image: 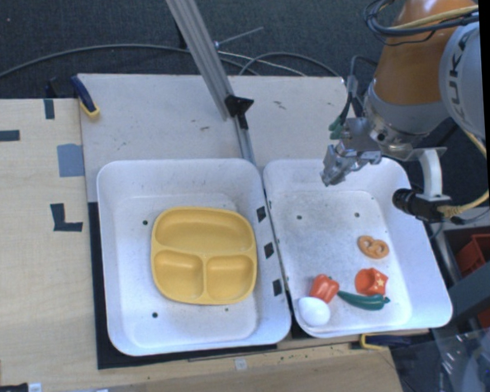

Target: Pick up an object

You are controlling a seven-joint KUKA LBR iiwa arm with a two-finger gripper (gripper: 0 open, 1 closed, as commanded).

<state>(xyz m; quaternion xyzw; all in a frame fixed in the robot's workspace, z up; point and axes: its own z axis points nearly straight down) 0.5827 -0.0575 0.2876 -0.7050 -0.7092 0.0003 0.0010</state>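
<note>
My gripper (333, 174) hangs over the far edge of the right bin (330, 227), with nothing visible between its fingers. Near the bin's front lie a white egg (313, 311), a red pepper (323, 287), a red tomato-like piece (371, 281) and a green chili (363, 301). A brown pretzel (372, 246) sits a little further back on the right. All of these are well in front of the gripper.
The left bin (123, 240) holds a yellow divided plate (204, 255). A slanted metal pole (207, 57) rises behind the bins, ending at a black clamp (239, 106). Cables trail over the bench at the back.
</note>
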